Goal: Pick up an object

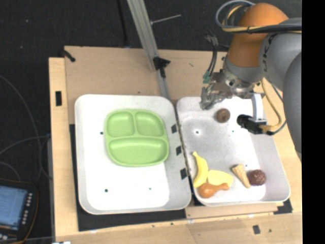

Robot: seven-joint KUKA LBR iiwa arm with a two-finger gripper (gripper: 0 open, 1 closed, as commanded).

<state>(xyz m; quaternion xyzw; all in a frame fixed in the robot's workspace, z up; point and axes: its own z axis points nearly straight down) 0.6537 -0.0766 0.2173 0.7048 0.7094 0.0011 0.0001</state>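
The arm (pixel 274 39) is cut off at the right edge; the gripper (pixel 207 101) finger spacing is too small to tell.

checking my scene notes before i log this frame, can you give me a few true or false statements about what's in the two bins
1. The green three-compartment plastic plate lies in the left white bin. True.
2. The yellow toy banana lies in the left bin. False: it lies in the right white bin, near its front left corner.
3. The small round brown object sits near the back of the right bin. True.
4. The gripper hovers over the green plate. False: it is at the back left of the right bin, beside the small brown object.
5. The ice cream cone toy with a dark scoop lies on the green plate. False: it lies in the right bin.
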